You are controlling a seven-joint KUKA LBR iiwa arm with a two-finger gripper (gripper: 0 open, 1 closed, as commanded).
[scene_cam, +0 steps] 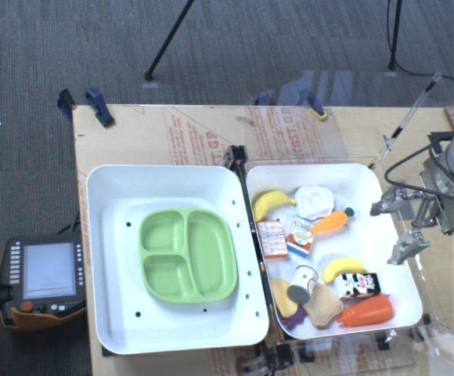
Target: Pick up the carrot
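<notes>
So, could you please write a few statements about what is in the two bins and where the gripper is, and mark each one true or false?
1. The carrot lies in the right bin, beside a white round lid. True.
2. The green divided plate sits in the right bin. False: it is in the left bin.
3. The gripper holds the carrot. False: it hangs at the right bin's right edge, apart from the carrot.
4. Two bananas are in the right bin, one near the top left and one lower down. True.
5. The carrot rests on the green plate. False: it lies on the right bin's floor.
</notes>
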